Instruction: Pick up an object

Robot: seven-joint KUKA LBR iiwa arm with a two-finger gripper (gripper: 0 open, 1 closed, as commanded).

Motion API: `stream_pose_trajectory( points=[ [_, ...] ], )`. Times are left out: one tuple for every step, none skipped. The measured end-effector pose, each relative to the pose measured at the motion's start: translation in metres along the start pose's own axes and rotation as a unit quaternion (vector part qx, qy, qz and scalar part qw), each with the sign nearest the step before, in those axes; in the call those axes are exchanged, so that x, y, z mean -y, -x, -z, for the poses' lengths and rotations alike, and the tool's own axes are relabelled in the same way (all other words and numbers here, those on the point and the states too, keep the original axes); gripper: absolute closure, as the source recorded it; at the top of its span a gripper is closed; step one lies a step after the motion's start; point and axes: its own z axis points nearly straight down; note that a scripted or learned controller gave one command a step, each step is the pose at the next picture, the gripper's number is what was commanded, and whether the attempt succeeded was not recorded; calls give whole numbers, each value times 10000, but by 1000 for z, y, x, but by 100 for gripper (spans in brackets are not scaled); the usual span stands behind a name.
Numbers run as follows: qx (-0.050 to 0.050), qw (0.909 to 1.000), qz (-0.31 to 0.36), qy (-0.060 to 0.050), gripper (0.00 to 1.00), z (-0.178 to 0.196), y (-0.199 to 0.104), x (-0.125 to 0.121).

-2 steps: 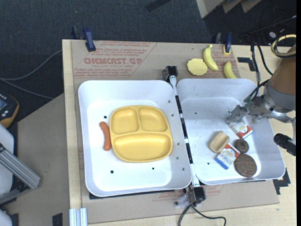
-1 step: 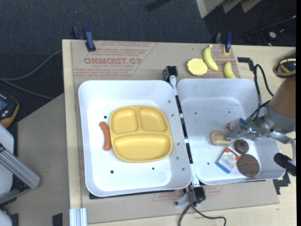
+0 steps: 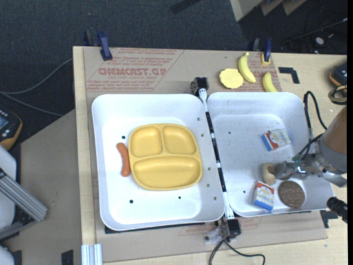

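The right bin [image 3: 242,120] holds several small items. A blue, white and orange carton [image 3: 274,139] lies near its back right. A second small carton [image 3: 263,196] rests by the front wall, with a brown round cookie [image 3: 290,193] just right of it. A small beige lump [image 3: 268,174] sits above that carton. My gripper [image 3: 285,169] reaches in from the right, low over the bin floor, right beside the beige lump and just above the cookie.
In the left bin [image 3: 107,148] lie a yellow divided plate [image 3: 164,155] and an orange sausage [image 3: 124,159] along the plate's left side. On the bench behind the right bin are two toy bananas [image 3: 246,68] and a yellow disc [image 3: 231,78].
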Motion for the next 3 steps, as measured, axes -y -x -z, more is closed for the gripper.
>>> stream_pose_trajectory(
  points=[
    [8,10000,28,9,0,-1,-24,-28],
    [7,10000,42,23,0,-1,-53,-94],
    [-3,10000,-10,-24,0,-1,-24,-38]
  ],
)
